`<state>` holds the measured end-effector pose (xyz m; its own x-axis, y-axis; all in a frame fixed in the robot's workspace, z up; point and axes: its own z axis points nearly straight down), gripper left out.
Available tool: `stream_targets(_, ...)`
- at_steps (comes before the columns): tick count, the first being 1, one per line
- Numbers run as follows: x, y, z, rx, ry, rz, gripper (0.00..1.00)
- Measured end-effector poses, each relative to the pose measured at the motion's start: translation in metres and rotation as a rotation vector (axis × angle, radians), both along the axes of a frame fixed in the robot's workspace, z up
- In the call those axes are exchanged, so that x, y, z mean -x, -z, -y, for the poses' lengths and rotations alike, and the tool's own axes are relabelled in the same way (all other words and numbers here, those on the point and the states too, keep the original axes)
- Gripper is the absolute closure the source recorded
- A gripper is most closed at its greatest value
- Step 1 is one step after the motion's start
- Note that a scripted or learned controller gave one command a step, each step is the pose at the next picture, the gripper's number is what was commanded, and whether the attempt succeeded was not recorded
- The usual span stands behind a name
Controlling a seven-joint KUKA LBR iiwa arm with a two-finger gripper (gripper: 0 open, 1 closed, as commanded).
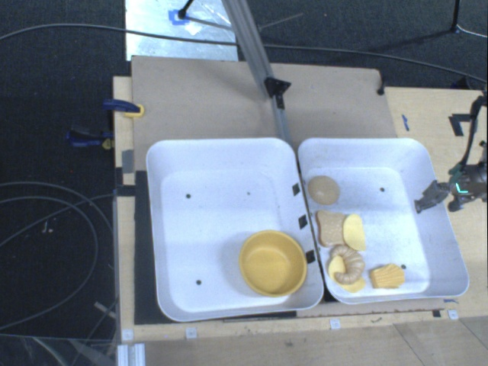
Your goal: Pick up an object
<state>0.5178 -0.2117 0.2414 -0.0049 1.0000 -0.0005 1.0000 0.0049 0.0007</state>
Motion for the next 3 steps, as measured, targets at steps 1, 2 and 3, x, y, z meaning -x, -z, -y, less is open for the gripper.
stream_targets(1, 0.0, 0.0, 0.0, 0.0, 0.0, 0.001, 0.0)
stream_targets(2, 0.007, 0.057, 0.006, -0.001, 0.004, -0.004, 0.0)
stream_targets(3, 0.016, 0.104, 0.005, -0.001, 0.005, -0.003, 0.0)
